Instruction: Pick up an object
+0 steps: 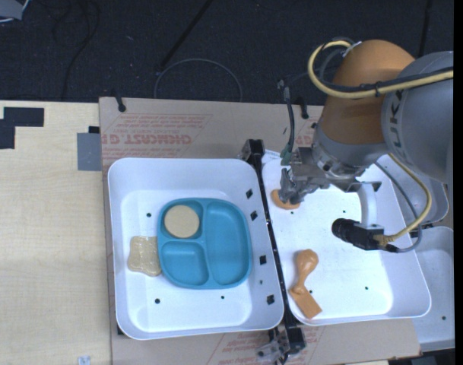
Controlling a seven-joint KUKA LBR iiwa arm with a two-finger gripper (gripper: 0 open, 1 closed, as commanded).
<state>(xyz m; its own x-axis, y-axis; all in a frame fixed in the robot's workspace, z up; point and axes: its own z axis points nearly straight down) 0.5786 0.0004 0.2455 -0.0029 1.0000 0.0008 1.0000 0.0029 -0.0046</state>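
While the gripper (290, 196) sits low over the small orange disc (280, 198) by the right bin's (402, 299) left wall, near its far corner, you can judge this as the grasping step — though whether anything is grasped, I cannot tell. You have a fallback: the tan drumstick-shaped toy (304, 280) lies along that bin's near edge. In the left bin (132, 310), the blue divided plate (216, 249) carries a round cracker (181, 220), a pale biscuit (144, 255) touching its left rim.
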